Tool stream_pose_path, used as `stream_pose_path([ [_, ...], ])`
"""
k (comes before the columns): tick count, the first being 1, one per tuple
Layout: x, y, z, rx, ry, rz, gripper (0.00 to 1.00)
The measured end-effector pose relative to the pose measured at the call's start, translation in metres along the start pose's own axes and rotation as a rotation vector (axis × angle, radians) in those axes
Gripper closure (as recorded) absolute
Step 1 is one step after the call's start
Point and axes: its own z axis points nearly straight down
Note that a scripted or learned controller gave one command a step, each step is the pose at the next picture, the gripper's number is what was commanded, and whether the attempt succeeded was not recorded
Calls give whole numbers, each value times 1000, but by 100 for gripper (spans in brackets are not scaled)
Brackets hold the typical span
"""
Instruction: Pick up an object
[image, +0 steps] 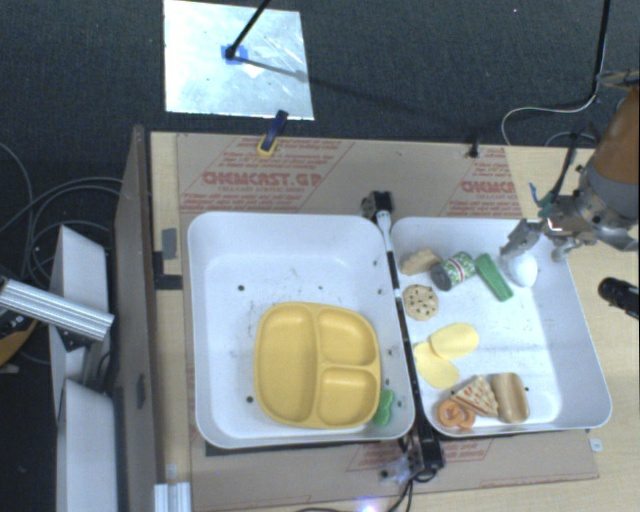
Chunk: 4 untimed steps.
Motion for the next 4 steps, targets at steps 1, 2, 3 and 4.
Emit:
stream_pose_path([
  [1, 7, 9, 42, 1, 0, -2, 0],
  [2, -8, 12, 89, 3, 0, 2, 0],
  [3, -17, 19, 134, 2, 0, 2, 0],
  [4, 37, 64, 131, -5, 0, -7, 0],
])
